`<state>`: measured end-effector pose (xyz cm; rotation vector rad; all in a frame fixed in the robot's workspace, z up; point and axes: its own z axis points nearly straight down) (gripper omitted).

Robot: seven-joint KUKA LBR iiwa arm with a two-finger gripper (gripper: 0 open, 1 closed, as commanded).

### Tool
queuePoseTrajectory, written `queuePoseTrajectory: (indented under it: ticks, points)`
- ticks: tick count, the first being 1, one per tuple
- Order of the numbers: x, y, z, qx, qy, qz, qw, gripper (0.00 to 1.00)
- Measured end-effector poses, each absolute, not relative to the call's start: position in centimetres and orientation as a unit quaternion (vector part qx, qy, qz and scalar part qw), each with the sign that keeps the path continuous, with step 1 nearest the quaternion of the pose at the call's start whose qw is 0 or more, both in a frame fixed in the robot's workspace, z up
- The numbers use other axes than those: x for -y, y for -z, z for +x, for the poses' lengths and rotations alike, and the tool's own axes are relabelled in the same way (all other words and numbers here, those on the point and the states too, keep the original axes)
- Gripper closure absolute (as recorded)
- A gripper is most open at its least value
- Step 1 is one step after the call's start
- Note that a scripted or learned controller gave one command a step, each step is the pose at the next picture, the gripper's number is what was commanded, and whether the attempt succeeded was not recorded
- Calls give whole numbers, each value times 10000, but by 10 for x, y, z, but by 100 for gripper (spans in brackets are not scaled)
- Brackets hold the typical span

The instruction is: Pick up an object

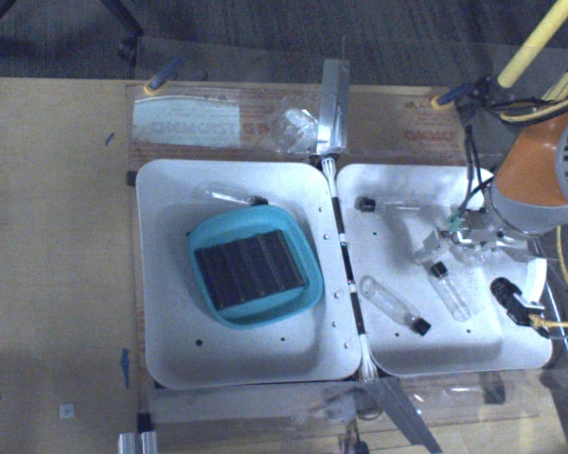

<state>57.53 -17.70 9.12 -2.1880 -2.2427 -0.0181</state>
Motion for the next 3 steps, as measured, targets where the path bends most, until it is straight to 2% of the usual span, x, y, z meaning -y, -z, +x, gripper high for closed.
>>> queuePoseTrajectory:
  ticks: [1, 2, 3]
  points:
    - [179, -101, 576, 7162, 39, -6979, -6, 100]
    - [175, -101, 577, 7175, 58, -6966, 28, 0]
    - [192, -90, 532, 7269, 141, -6866, 51, 0]
